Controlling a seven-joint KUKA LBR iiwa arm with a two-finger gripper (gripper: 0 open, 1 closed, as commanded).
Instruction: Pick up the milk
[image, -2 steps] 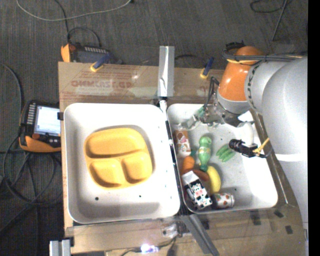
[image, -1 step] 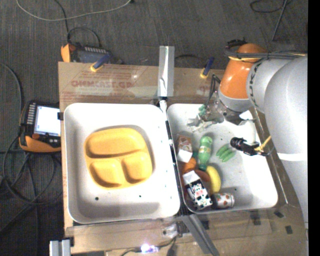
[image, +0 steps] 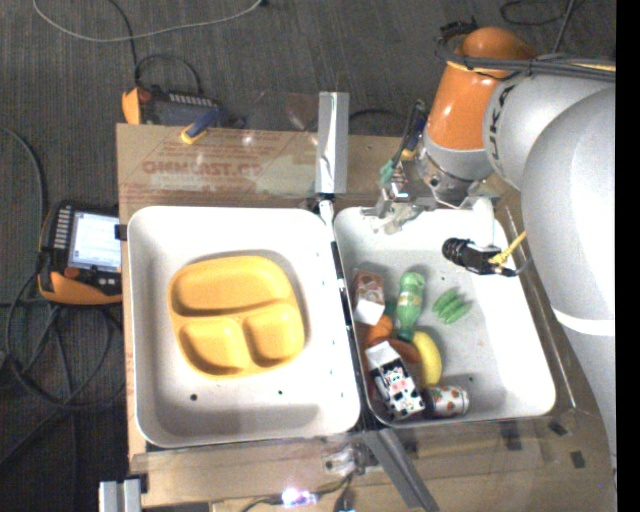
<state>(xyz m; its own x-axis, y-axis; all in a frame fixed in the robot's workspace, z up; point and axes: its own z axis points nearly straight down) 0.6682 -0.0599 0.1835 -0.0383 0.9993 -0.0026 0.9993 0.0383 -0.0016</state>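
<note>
Gripper (image: 400, 205) hung over the far rim of the right bin (image: 520, 385), nothing between its fingers; whether it was open or closed, I couldn't tell from the overhead cam. Milk, a small black-and-white carton (image: 396, 382), lay at the near-left end of that bin, touching a red-ended can (image: 447, 401) and just beside a banana (image: 427, 357). Green bottle (image: 409, 300) and a red-and-white pack (image: 369, 290) sat between gripper and carton. Left bin (image: 150, 400) held a yellow divided tray (image: 238, 312). By my read the pick was at the approach step, nothing grasped yet. Next move, I judged, called for travel toward the near-left corner, then a descent w/ jaws aligned across the carton, clear of can and banana.
</note>
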